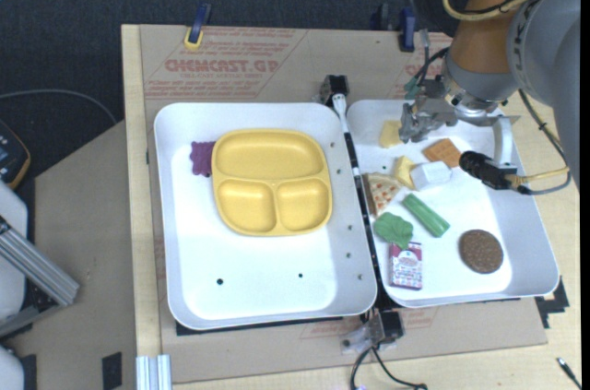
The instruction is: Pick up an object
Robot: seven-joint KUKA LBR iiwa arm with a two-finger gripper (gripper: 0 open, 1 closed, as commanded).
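End effector [417, 123] low over far corner of right shallow white plastic bin [530, 236], just beside pale yellow wedge-shaped piece [391, 135]; finger state impossible to tell. Approach step judged in hand, nothing visibly lifted. Orange square cracker [443, 151] and white block [430, 175] close by. Next: final descent onto wedge, firm closure, straight lift. Yellow divided plate [272, 179] in left bin [175, 222].

Yellow tray [272, 181], purple scrap [201, 158], brown disc [481, 251].
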